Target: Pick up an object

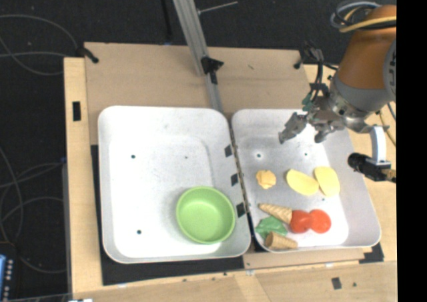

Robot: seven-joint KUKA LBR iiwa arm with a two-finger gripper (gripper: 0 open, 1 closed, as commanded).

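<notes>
The nearest candidates, two pale yellow oval slices [302, 183] and [327, 180], lie side by side on the floor of the right-hand white bin [267, 124], toward the viewer's side of my jaws [305, 131] and a little right, well apart from them. The left slice's long axis runs slantwise across the bin. My jaws hang over the bin's far half, spread open with nothing between them. My grey arm with its orange band [365, 61] reaches in from the right, wrist tipped downward. Lowering toward the slices looks like the next call.
</notes>
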